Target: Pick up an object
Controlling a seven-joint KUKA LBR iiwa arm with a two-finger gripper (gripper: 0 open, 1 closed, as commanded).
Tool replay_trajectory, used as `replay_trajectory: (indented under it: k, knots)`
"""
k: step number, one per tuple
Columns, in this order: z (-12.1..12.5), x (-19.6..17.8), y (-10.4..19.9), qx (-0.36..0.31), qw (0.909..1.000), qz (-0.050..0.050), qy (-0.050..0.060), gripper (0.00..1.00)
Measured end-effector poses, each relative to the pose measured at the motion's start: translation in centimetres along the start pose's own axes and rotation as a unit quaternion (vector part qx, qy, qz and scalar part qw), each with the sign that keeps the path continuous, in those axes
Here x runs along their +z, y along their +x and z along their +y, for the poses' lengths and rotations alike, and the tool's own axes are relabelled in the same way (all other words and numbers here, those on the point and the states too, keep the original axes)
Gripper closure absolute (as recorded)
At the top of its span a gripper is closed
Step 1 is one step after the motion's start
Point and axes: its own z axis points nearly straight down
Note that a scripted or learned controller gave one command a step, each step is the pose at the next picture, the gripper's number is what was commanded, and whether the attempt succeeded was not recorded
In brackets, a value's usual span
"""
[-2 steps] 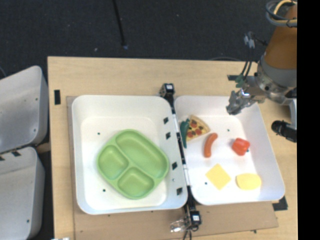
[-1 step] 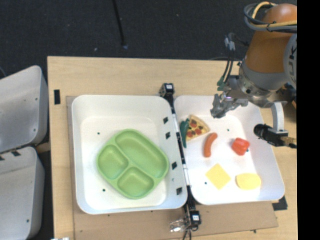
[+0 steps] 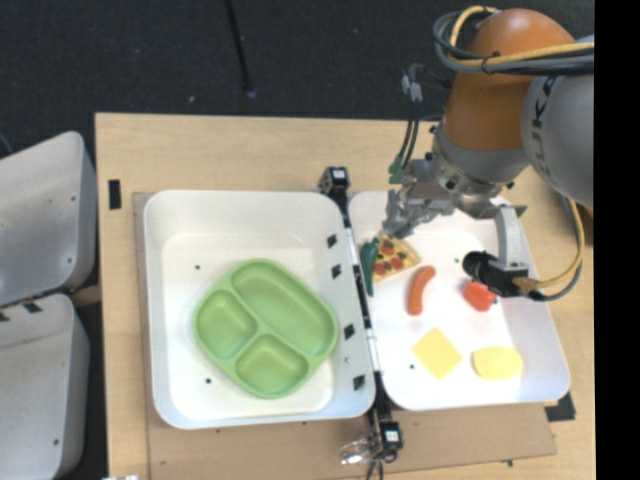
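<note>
My jaws [image 3: 398, 223] hang over the flat toy pizza slice [image 3: 392, 255] by the right white bin's [image 3: 540, 368] left wall; whether they are spread, I cannot tell. So flat a piece may slip, or the wall may block me.

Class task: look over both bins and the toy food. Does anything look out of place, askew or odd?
Mostly tidy. One oddity: the pizza slice sits hard against the right bin's left wall, beside the divider, just under the gripper. The sausage lies tilted. The green tray sits skewed in the left bin.
</note>
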Motion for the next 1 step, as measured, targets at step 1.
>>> replay_trajectory:
  k: [1]
  knots:
    - [-1.36, 1.30, 5.35, 0.000, 1.0000, 0.000, 0.001, 1.00]
